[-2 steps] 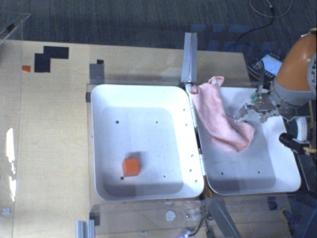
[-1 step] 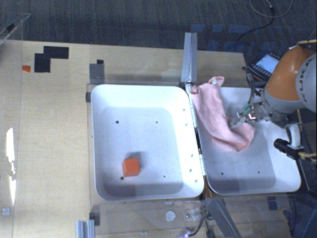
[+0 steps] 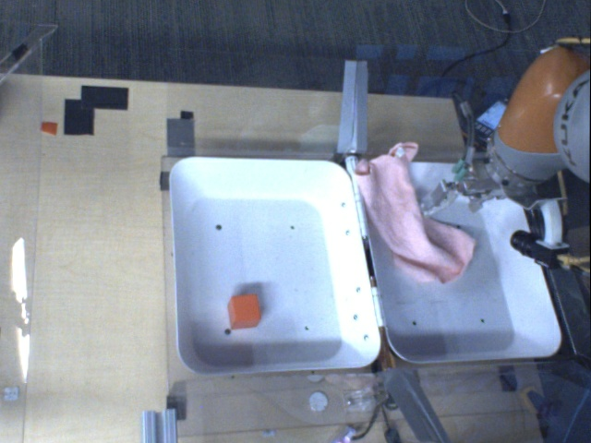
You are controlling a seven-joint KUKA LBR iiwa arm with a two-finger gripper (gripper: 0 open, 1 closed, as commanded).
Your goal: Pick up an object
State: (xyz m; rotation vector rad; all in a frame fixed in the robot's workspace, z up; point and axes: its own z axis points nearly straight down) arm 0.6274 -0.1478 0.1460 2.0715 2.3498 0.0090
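- The pale wooden bench carries two shallow white plastic bins side by side, with small black blocks near its far left corner.
- The left bin holds one small orange cube toward its near left part.
- The right bin holds a crumpled pink cloth, draped from the bin's far left corner down toward its middle.
- The grey arm with an orange band reaches in over the right bin's far right side.
- The two-finger metal gripper hangs at the cloth's right edge; whether it is open, closed or gripping the cloth I cannot tell.
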